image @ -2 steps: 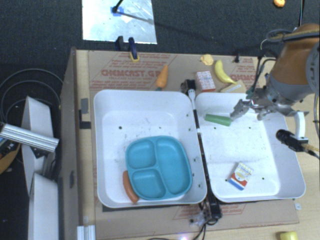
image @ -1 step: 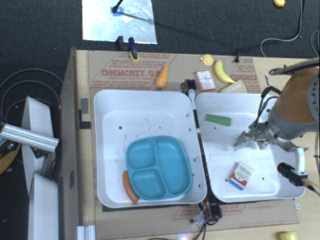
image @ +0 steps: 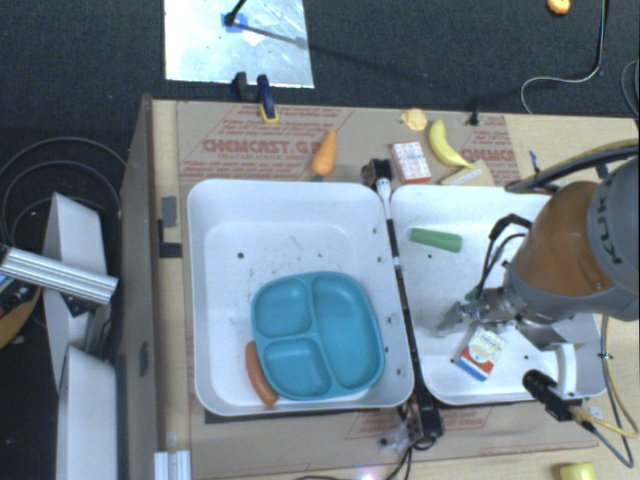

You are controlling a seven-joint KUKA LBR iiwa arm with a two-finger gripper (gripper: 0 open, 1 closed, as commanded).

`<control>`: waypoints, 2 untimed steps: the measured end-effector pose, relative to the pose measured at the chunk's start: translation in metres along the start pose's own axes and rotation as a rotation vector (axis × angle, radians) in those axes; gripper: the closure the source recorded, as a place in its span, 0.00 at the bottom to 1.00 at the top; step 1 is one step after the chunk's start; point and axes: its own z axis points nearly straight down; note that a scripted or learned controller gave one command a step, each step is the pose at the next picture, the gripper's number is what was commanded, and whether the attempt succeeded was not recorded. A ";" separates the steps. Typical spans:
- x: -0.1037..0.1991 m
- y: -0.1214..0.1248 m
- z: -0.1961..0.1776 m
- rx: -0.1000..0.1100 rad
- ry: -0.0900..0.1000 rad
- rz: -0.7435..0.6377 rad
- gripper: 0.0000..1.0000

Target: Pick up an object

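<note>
glossy blue plastic tray [image: 317, 334], smooth white plastic bins [image: 300, 208], matt brown cardboard bench [image: 260, 138].

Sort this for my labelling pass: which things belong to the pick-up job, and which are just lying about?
In play:
end effector
small carton
green block
right bin

Lying about:
blue tray
sausage
left bin
banana
carrot

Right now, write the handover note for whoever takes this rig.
Gripper: low in the right bin; whether it is open or shut cannot be told, and no object is seen held.
Things: small white packet just below the gripper; green block at the right bin's far end; blue tray and sausage in the left bin.
Done: nothing lifted.
Left: grasp one object and raise it.
</note>
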 end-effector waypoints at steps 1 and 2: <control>-0.037 -0.008 -0.043 -0.007 -0.005 0.002 0.00; 0.013 -0.008 -0.026 -0.002 0.000 -0.007 0.00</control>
